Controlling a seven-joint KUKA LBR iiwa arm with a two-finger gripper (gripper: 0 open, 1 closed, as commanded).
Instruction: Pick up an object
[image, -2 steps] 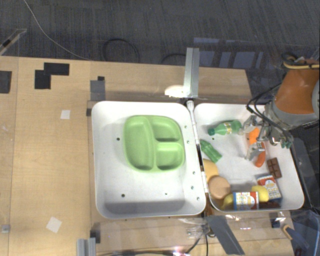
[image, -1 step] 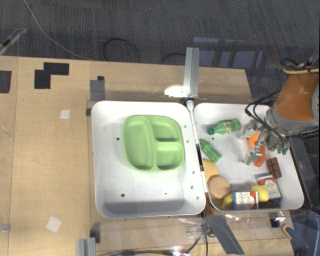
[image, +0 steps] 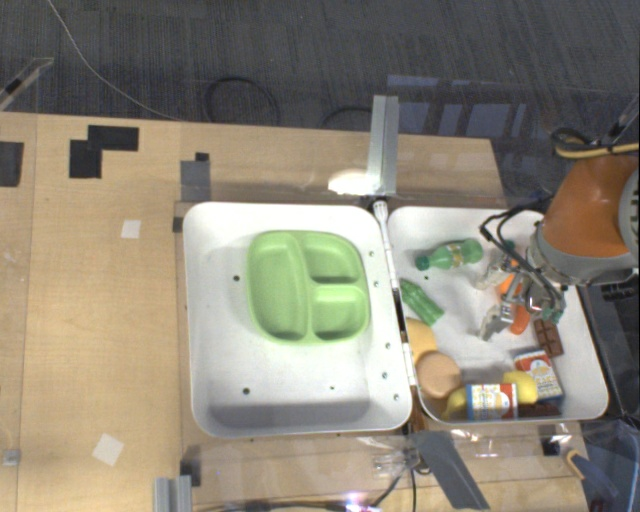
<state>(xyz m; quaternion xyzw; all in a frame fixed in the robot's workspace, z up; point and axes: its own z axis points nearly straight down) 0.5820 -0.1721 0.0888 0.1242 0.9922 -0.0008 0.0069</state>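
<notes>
My gripper (image: 501, 312) hangs low over the middle of the right bin (image: 596, 396), below the orange-banded wrist (image: 590, 215). A small orange piece (image: 519, 319) lies right against it; whether it is held cannot be made out. A green bottle (image: 450, 255) lies on its side to the upper left of the gripper. A brown bar (image: 548, 336) rests just to its right. Toward the bin's front sit a red and white box (image: 541, 376), a yellow fruit (image: 519, 383) and a blue-labelled bottle (image: 489, 400).
A green wedge-shaped item (image: 420, 302), a tan piece (image: 422, 340) and a round brown bun (image: 438, 374) line the right bin's left wall. The left bin (image: 215, 390) carries a green divided plate (image: 305, 285). Cables (image: 500, 228) loop beside the wrist.
</notes>
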